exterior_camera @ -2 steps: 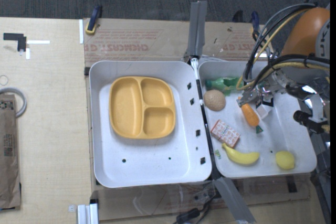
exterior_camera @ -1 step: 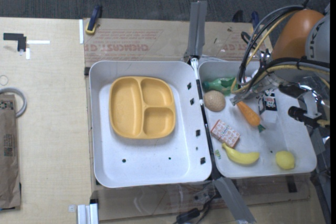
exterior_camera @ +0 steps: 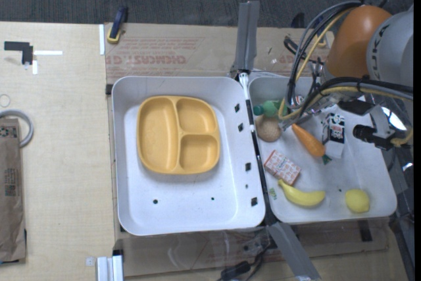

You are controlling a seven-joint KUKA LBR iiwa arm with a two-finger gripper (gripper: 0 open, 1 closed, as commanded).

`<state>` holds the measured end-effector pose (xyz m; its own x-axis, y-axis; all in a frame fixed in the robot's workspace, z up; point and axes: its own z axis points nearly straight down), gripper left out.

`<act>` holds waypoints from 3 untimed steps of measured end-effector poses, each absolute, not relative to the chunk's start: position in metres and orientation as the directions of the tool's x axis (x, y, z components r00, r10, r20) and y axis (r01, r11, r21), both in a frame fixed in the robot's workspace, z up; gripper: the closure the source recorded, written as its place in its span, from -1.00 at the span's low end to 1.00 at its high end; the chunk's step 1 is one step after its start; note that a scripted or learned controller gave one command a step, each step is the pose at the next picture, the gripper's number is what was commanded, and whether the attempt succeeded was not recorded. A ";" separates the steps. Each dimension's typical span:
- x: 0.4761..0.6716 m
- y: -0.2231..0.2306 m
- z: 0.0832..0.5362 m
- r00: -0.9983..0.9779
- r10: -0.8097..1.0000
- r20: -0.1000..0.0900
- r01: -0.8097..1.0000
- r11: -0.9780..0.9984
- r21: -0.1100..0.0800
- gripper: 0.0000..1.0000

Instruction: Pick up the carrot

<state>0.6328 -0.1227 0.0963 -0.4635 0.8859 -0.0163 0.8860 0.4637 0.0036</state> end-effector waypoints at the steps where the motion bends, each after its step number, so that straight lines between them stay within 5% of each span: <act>1: 0.578 -0.146 0.126 -0.558 0.830 -0.001 0.830 0.558 -0.001 -1.00; 2: 0.617 -0.160 0.091 -0.668 0.744 -0.003 0.744 0.668 0.000 -1.00; 3: 0.638 -0.175 0.092 -0.317 0.948 0.005 0.948 0.317 0.001 -1.00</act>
